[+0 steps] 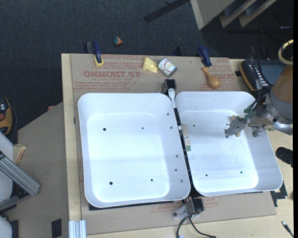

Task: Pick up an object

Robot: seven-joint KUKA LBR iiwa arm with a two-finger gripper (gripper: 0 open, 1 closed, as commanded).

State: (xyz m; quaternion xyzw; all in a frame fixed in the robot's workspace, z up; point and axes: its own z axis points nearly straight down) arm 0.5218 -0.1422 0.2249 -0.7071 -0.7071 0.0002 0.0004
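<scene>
Grey two-finger gripper (238,127) low over right shallow white plastic bin (260,183), open or closed can't tell, nothing seen held. Small orange-brown rounded wooden piece (212,78) lies beyond-left of gripper, outside bin; probably light, stiff, rolls, so pinch across its narrow stem

From my feed I see dark blue-grey carpet floor (56,23) around a pale wooden bench top (135,69). At nine o'clock sits a silver aluminium rail (18,174); at one o'clock, a beige board (223,11) lies on the carpet.
</scene>
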